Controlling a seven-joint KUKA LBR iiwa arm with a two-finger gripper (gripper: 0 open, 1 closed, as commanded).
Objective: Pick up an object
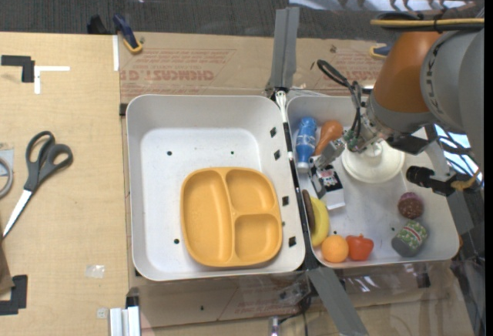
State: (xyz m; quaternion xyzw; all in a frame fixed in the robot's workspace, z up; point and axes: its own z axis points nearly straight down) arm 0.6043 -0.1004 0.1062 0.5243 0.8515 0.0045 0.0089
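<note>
Left bin (139,173): holds one yellow divided tray (231,215), lying flat toward 6 o'clock of the floor.
Right bin (370,207): holds the arm's end and seven small things.
Arm (431,72): reaches in from 3 o'clock, orange band up top.
Gripper (330,173): low at 9 o'clock of the right bin, just above the banana; cannot tell whether wide or narrow.
Banana (318,220): against the left wall at 8 o'clock, long axis 12 to 6.
Blue bottle (306,138): at 10 o'clock, long axis 12 to 6.
Carrot (330,134): beside the bottle, slanting 1 to 7.
Green patterned lump (410,236): 4 o'clock.
Dark red ball (410,206): just above the lump.
Orange (334,249), red fruit (360,247): touching, 6 o'clock.
</note>
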